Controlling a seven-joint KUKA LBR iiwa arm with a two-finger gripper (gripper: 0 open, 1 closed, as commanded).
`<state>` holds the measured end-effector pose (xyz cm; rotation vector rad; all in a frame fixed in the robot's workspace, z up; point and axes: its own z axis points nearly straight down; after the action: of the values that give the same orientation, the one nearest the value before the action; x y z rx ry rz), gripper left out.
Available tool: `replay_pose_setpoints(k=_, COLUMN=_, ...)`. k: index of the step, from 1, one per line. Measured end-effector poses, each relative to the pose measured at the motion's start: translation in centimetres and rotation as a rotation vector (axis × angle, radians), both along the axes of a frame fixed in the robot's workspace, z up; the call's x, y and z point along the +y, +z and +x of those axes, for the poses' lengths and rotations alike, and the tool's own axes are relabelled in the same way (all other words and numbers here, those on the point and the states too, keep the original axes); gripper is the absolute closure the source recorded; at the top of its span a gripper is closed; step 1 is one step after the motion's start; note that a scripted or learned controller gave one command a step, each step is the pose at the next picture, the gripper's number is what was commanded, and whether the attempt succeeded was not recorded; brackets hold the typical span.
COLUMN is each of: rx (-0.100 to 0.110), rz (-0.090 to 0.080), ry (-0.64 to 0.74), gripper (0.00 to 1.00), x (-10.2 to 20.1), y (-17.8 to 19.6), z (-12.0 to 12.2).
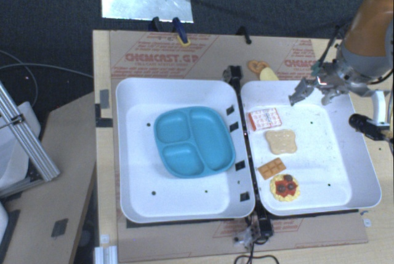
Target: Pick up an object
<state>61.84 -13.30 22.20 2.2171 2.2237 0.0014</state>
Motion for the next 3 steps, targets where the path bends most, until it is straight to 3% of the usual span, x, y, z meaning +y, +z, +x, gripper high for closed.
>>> replay_pose_setpoints(k=1, rx=0.007, rz=0.003, ry=0.004, gripper=0.00, x=3.1, y=-12.3, z=1.5)
replay_pose_setpoints(k=2, rx=-0.005, rz=0.000, ry=0.002, gripper=1.00, x=2.8, y=-10.4, z=1.8)
replay_pose_setpoints(k=3, rx=-0.005, rz=0.006, ry=0.010, gripper=1.00, x=13.2, y=-3.3, z=-2.4)
